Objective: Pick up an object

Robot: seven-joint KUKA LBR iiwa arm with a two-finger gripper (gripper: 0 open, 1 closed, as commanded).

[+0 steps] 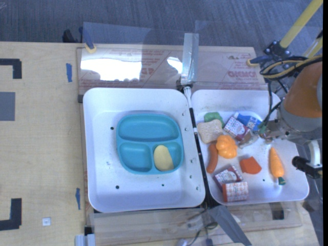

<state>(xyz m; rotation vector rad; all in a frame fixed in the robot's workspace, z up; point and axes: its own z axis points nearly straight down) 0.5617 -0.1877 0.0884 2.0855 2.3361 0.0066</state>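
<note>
The right bin (297,191) holds several toy foods. Among them are a tan bread slice (208,131), a green piece (212,117), an orange fruit (226,146), a long orange-red piece (212,158), a red wedge (250,165) and a carrot (276,163). There are also a red-and-white box (228,176), a small can (236,190) and blue and red packets (245,123). My gripper (265,131) is low over the bin's right half, just right of the packets and above the carrot. Nothing visibly hangs from it.
The left bin (97,152) carries a blue divided tray (146,129) with a yellow oval piece (163,158) in its lower right compartment. The arm's orange band (307,91) and cables (279,65) hang over the right bin's far right edge. A clear panel (133,60) stands behind the bins.
</note>
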